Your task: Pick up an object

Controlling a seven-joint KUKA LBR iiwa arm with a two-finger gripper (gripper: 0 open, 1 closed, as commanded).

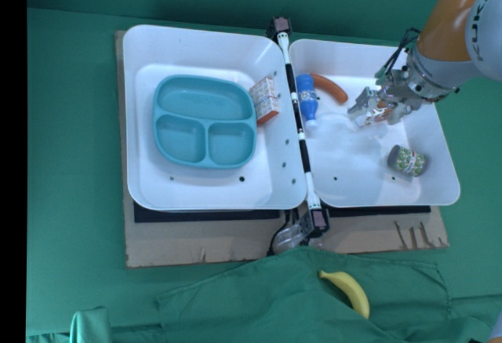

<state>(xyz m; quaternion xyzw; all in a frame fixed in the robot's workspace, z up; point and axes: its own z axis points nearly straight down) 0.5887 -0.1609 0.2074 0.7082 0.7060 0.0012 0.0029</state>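
Observation:
My gripper (369,111) hangs over the right bin (439,184), near its middle, with nothing visibly between its fingers. An orange sausage (331,88) lies at the bin's back left, just left of the gripper. A blue bottle (307,100) with a white cap rests against the bin's left wall. A small green can (407,162) lies on its side at the front right, below the gripper. In the left bin (141,176), a small red and white carton (265,98) leans beside a teal divided plate (205,121).
A yellow banana (347,291) lies on green cloth in front of the bins, outside them. A black and white rod (298,125) runs along the seam between the two bins. Brown cardboard sits under both bins.

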